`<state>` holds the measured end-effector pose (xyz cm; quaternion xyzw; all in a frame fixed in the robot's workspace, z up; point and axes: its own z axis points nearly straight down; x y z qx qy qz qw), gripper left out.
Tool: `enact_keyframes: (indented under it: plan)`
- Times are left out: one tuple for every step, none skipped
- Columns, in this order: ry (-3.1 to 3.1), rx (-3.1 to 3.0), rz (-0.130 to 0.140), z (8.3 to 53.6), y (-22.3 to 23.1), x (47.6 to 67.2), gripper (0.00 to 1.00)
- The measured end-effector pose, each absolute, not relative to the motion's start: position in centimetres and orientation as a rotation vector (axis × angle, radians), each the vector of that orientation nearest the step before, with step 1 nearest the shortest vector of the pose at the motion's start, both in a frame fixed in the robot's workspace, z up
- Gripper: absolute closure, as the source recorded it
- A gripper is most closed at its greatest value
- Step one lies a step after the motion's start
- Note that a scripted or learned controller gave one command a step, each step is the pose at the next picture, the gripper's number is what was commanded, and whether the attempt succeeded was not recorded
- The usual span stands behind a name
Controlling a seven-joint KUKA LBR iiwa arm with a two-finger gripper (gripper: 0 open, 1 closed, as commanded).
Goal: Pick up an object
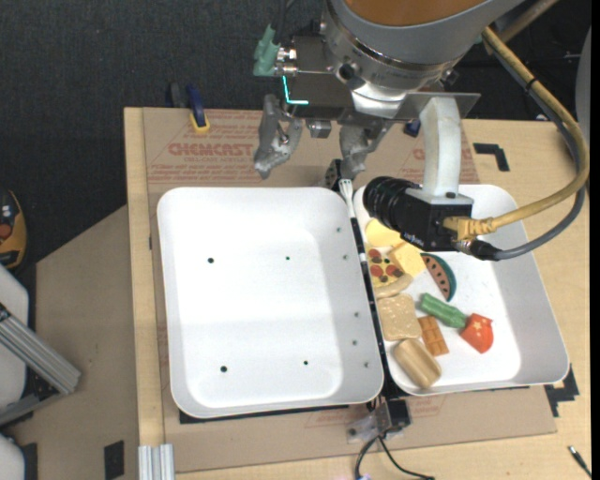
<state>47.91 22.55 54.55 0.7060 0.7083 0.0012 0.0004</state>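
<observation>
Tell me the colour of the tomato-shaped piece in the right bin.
Red, with a green top; the tomato-shaped piece shows in the camera view.

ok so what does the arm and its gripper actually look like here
The arm is grey with an orange band above the wrist. Its gripper has two dull metal fingers. A black cylindrical unit on a white bracket hangs beside it, with tan and black cables attached.

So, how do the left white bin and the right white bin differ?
The left white bin shows a bare floor with four small dark dots; the right white bin holds toy food, such as a green piece and a red piece. A black camera-like unit hangs over the right bin, not over the left. Both are shallow, white and touch side by side.
</observation>
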Motion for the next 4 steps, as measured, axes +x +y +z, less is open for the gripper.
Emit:
enact_keyframes:
  plan:
    - [2.225, 2.214, 0.010, 55.7, 22.6, 47.9, 1.00]
    - [2.225, 2.215, 0.008, 55.6, 22.6, 47.9, 0.00]
    - [2.223, 2.228, -0.028, 31.4, 22.3, 49.9, 0.00]
    - [2.220, 2.223, 0.004, 33.5, 22.5, 50.1, 1.00]
